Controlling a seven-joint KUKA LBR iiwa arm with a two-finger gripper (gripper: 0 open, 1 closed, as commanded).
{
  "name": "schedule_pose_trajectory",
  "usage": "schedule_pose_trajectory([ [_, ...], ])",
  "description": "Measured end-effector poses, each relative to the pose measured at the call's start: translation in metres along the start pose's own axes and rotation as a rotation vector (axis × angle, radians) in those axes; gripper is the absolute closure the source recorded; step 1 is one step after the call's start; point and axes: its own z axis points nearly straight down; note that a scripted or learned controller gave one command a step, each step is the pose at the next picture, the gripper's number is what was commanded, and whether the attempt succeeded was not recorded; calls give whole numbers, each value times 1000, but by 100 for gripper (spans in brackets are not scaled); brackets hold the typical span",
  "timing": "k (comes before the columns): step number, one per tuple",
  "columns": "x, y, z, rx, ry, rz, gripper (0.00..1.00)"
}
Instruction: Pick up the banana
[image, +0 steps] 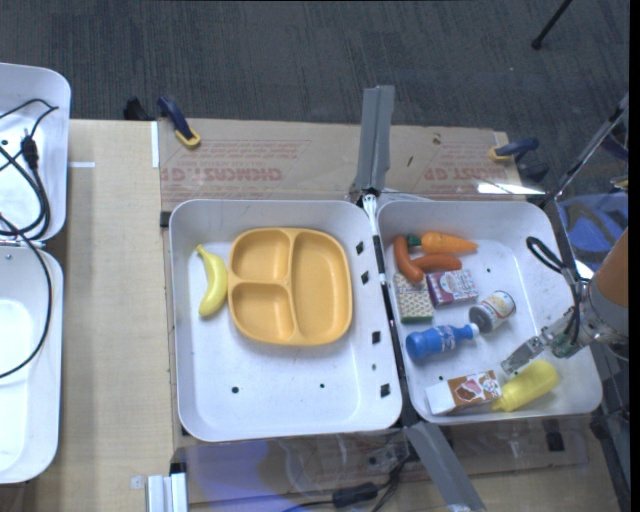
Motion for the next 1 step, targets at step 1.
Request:
schedule_pose_trajectory([
  [1,0,0,0,0,0,0,0],
])
